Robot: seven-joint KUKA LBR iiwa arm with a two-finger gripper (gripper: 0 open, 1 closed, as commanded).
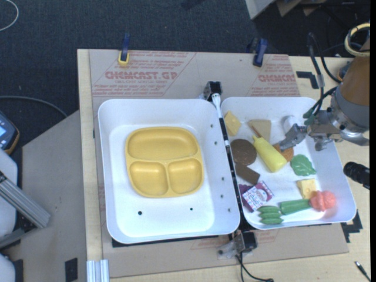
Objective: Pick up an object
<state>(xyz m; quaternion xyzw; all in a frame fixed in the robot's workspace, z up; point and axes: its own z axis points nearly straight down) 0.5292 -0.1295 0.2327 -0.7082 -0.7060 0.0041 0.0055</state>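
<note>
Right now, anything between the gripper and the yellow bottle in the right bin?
Nothing visible. The gripper sits just right of the yellow bottle, with only a small orange piece beside the bottle's right edge. The brown disc lies on the bottle's far left side, out of the way.

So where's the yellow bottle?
The yellow bottle lies in the right bin, toward its upper middle, between the brown round piece and the green leafy toy.
</note>
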